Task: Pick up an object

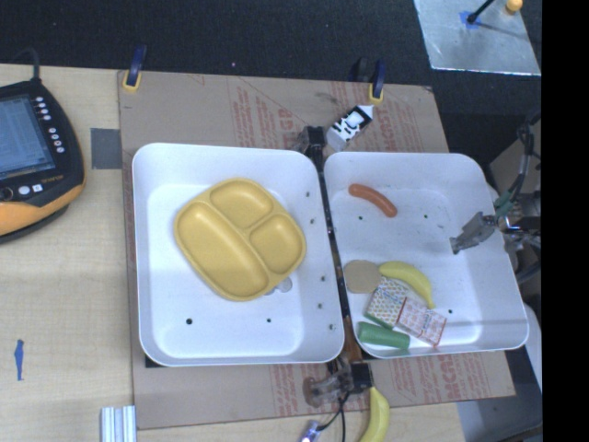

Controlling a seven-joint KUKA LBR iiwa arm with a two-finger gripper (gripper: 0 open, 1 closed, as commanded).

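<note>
Gripper sits low at the right bin's right edge — finger state cannot be told, nothing visibly held. Nearest object: sausage near the bin's back edge; banana, flat packets and green piece crowd the front-left corner. Risk — smooth, rounded shapes may roll or slip; clustered items invite a double contact.

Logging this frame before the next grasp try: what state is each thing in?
Yellow divided plastic plate: right way up, in the left white bin.
Orange toy sausage: lying alone, right white bin.
Yellow toy banana: lying flat.
Green block: lying flat.
Claw: over right bin, holding nothing.
</note>
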